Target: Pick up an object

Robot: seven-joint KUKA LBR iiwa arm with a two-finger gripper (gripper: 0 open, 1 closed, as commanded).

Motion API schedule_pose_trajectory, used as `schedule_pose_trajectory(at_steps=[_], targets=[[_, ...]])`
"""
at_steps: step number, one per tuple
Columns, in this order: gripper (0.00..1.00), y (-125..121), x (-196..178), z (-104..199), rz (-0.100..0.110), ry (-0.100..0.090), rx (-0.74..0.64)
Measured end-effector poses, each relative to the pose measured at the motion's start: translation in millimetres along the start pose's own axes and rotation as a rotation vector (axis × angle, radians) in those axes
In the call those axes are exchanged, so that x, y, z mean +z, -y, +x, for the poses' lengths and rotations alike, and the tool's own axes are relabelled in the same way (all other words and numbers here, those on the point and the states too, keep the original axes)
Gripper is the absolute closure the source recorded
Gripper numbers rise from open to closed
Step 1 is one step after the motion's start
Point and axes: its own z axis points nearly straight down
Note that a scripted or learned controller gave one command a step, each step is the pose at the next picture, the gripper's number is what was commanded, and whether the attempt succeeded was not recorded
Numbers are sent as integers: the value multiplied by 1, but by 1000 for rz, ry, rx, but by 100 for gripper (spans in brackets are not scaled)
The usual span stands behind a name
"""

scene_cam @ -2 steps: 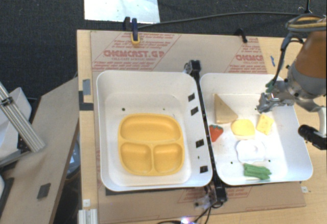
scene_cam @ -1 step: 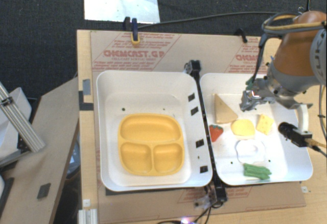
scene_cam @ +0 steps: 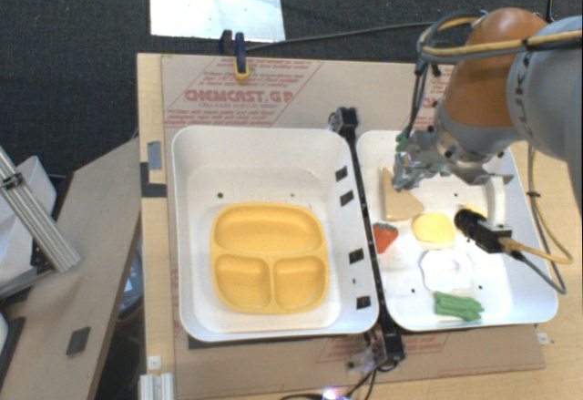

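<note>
Two bins sit side by side on the worktop (scene_cam: 182,88); the right bin (scene_cam: 533,298) carries the loose things, the left bin (scene_cam: 196,207) a yellow tray (scene_cam: 270,255). One gripper (scene_cam: 410,172) hangs over the right bin's far left part, right above a tan slab (scene_cam: 401,202). That slab lies just toward the camera from the tool's tip, close under it, its long axis running roughly away from the camera. Whether the fingers stand wide or narrow I cannot tell; nothing shows between them. A yellow disc (scene_cam: 434,228), strawberry (scene_cam: 385,236), white piece (scene_cam: 446,269) and green piece (scene_cam: 457,305) lie farther toward the camera.
</note>
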Motion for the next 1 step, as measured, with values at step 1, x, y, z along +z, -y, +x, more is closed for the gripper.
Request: schedule_pose_trajectory(at_steps=[1], targets=[[100, -7, 6, 52, 1, 1, 1]])
